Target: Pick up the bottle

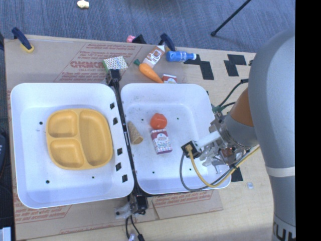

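Bottle (pixel 160 134): lying flat near the middle of the right bin (pixel 198 92), red cap pointing toward the top of the frame, red-and-white label facing up. Looking small and light, probably hard plastic; likely holding its shape under a squeeze, though being smooth and round enough to roll or slip sideways when nudged. Judging the labelled body the best place to take hold, closing across the narrow width rather than along the length, and staying clear of the rounded cap.

Sitting just left of the bottle, apart from it: a small tan cone (pixel 134 133), near the wall between the two bins. Resting in the left bin (pixel 20 134): a yellow divided plate (pixel 79 137).

Hovering at the lower right of the right bin, well right of the bottle and not touching it: the gripper (pixel 213 154), with a yellow cable (pixel 193 177) looping below. Carrying nothing visible. Being tangled in wires and brackets from this angle, so not possible to tell how far open.

Lying on the surface (pixel 75 59) above the bins, toward the top of the frame: a carrot (pixel 149 72), a blue container (pixel 178 56) and an orange-labelled one (pixel 153 55).
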`<act>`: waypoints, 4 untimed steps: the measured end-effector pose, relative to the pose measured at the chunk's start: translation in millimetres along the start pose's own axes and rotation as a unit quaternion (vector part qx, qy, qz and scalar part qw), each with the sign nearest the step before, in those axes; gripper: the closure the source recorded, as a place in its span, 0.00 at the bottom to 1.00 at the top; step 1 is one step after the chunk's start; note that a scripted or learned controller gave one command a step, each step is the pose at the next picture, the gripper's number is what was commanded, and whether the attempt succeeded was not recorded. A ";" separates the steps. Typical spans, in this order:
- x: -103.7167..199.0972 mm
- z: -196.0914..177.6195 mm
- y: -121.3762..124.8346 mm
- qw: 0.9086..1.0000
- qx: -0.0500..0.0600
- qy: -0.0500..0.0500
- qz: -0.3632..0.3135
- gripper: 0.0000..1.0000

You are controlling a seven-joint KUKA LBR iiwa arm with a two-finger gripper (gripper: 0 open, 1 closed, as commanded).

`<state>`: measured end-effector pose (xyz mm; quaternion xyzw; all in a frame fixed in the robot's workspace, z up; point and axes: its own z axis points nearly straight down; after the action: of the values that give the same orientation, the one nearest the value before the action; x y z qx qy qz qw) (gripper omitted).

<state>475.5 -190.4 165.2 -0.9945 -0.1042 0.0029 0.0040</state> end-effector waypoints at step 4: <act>6.1 30.2 22.1 1.000 -0.001 0.000 -0.011 1.00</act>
<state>485.8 -210.5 134.7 -0.9933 -0.1155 0.0023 0.0027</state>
